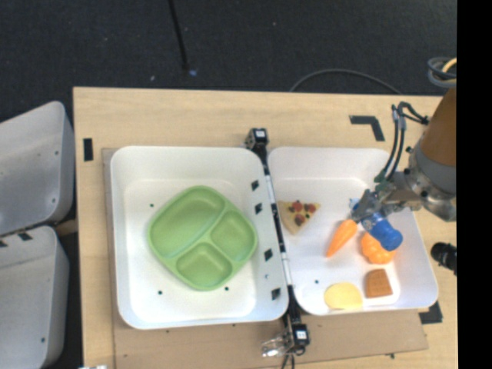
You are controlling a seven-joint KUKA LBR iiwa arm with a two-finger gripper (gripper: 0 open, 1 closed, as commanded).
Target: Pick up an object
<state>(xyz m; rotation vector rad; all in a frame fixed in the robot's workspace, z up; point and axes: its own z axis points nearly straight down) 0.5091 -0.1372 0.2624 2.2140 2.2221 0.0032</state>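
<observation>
In the right bin lie a pizza slice toy, an orange carrot, a blue object on an orange object, a yellow round piece and a brown square piece. My gripper reaches in from the right and hangs just above the carrot's thick end and the blue object. Whether it touches them cannot be made out.
The left bin holds a green divided plate. A metal divider with clips runs between the bins. Black cables trail from the arm at the right, over the wooden bench.
</observation>
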